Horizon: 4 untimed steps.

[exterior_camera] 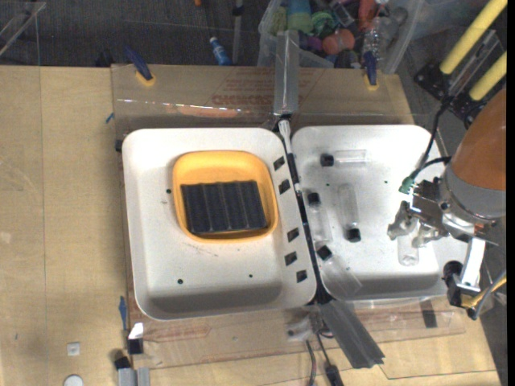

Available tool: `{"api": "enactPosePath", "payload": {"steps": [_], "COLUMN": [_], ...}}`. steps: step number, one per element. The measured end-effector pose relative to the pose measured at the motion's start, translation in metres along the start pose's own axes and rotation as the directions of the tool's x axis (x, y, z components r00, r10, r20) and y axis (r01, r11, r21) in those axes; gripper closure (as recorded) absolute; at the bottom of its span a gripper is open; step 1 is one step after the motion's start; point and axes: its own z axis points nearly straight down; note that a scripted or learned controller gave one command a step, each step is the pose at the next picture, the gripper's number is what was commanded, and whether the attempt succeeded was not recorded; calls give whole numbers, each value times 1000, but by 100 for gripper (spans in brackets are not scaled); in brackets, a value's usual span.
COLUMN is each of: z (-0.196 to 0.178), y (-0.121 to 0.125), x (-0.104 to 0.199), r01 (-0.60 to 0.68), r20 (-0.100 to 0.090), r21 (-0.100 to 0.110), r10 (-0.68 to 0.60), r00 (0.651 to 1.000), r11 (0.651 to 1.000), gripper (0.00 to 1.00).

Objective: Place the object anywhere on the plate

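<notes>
While you read this bench from its front edge backward, start with the left bin (153,240) and the right bin (378,272), which sit side by side with their inner rims touching.

Over the near right part of the right bin hangs the gripper (409,233), low above the white floor. You cannot tell from this angle whether it is parted or closed, and nothing can be made out in it. Just left of it on the bin floor are a few small black pieces (352,233) and a clear, hard-to-read piece (348,203).

Further back in the left bin lies the orange plate (221,161). The dark ridged block (224,206) rests flat on it, inside the rim and toward the plate's near side, well apart from the gripper.

By that layout, your placing step looks done, if the ridged block is the object meant. The arm (483,159) seems to be standing off rather than carrying anything. The next move then calls for little: lift clear and stay off the divider between the bins. If the object is instead one of the right bin's pieces, you need a fresh descent and a confirmed hold before crossing over.

At the very back stands a clear tub (338,6) of coloured toys, which plays no part.
</notes>
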Motion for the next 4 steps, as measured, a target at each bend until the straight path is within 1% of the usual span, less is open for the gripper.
{"api": "enactPosePath", "payload": {"steps": [1, 2, 3, 4], "z": [4, 25, 24, 24], "y": [29, 40, 84, 129], "x": [28, 43, 60, 83], "r01": [116, 397, 509, 578], "r20": [2, 0, 3, 3], "r21": [-1, 2, -3, -2], "r10": [-116, -397, -509, -578], "r00": [993, 918, 861, 816], "r11": [993, 918, 861, 816], "gripper": [100, 100, 100, 100]}}
